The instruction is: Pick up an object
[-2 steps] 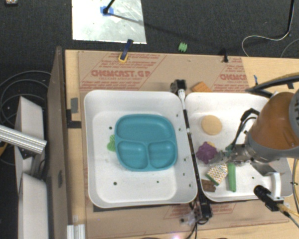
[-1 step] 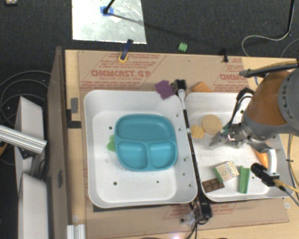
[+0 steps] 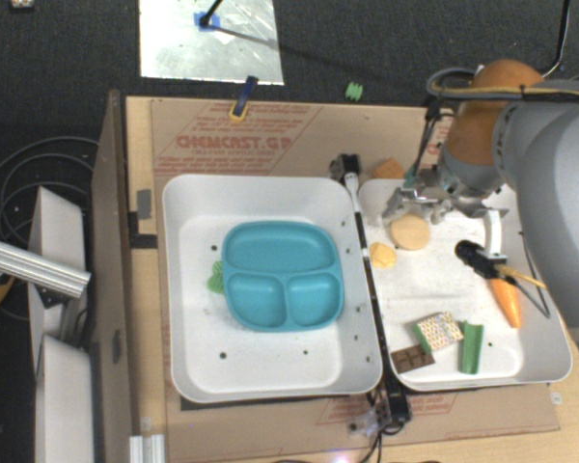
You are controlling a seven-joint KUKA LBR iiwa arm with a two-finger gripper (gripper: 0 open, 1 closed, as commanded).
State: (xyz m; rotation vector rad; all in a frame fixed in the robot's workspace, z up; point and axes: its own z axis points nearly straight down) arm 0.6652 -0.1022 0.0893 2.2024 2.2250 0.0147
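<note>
My gripper (image 3: 420, 205) hangs over the back left part of the right bin (image 3: 550, 355). A round tan bun-like piece (image 3: 411, 233) lies directly in front of it, touching or nearly touching its tip. A small yellow lump (image 3: 382, 255) sits by the bin's left wall. An orange wedge (image 3: 388, 170) lies at the back left corner. Further front are a carrot (image 3: 508, 301), a green block (image 3: 471, 347), a patterned block (image 3: 439, 331) and a brown chocolate piece (image 3: 412, 358).
The left bin (image 3: 188, 355) holds a blue three-compartment tray (image 3: 282, 273) with a small green thing (image 3: 215, 279) at its left edge. The grey arm (image 3: 555, 162) covers the right bin's back right. A divider (image 3: 364, 258) runs between the bins.
</note>
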